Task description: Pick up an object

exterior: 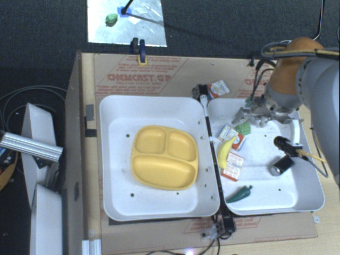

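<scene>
Front of the right bin first: dark green pepper lying by the front wall, long axis roughly left-right. Just behind it a red-and-white packet, flat, touching the banana, which runs near-to-far along the bin's left wall. Across the divider, the left bin holds a yellow divided plate, about mid-bin.

Further back on the right there's a second packet, and at its far side the small green piece — my pick for the target, since it's the closest thing to the tool. The gripper sits low over the far-left part of that bin, and the arm reaches in from the right.

Key relation: the green piece lies just on the near side of the gripper, a touch left, prob. not squarely under it. The piece looks compact, w/ no clear long axis at this res. Open or closed? Can't tell, the metalwork blurs together from this angle. Nothing visibly held.

Looks like approach stage. Next move prob. needs a short shift near-left, then down. Risk — the packets crowd in close, so it could nudge or catch the wrong one.

Farthest back, a third packet lies outside the bin on the cardboard.
</scene>
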